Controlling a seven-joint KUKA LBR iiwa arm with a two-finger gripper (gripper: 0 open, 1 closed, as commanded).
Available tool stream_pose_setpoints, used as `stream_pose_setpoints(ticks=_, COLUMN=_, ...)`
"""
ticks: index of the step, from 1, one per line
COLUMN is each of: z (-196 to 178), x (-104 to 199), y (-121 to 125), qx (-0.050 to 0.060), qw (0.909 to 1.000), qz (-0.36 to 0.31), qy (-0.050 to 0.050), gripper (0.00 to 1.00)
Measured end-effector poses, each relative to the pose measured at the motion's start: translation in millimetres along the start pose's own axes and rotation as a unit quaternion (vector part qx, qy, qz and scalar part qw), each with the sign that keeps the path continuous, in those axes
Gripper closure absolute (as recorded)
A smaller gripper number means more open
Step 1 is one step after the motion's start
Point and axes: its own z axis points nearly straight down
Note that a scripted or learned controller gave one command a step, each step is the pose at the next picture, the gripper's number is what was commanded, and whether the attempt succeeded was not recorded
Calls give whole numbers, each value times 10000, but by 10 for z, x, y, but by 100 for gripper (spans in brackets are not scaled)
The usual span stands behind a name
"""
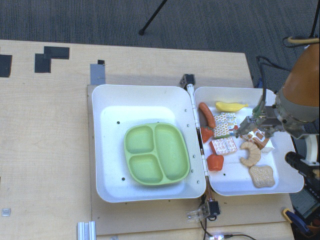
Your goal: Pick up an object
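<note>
Wooden surface [45, 144], cluttered right bin [292, 184]

Red sausage [206, 115] lies by the bin's inner wall, long axis running far edge to near. Pincer [252, 128] hovers mid-bin over small items [257, 138] that are hard to make out; its grip cannot be told.

Arm [304, 86] is cut off by the right edge of the camera view; just the orange band and some grey wrist are visible. Arm + gripper [247, 128] cover the far right corner of the right bin [280, 188]. Small brown-white-red item [258, 138] lies partly under the gripper, too blurred to identify. Print on patterned packet [223, 146] and on second packet [225, 120] is too small to read. Orange piece [207, 134] at the rim betw. the bins: shape unclear. Black rod [159, 9] is cut off at the top edge. Metal profile [86, 230] and cables [207, 213] are cut off at the bottom, dark patch [4, 65] at the left.
</note>
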Motion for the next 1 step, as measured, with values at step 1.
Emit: stream_pose_setpoints(ticks=1, z=1314, x=-313, y=-250, qx=-65, qw=10000, qz=12, qy=-26, gripper=0)
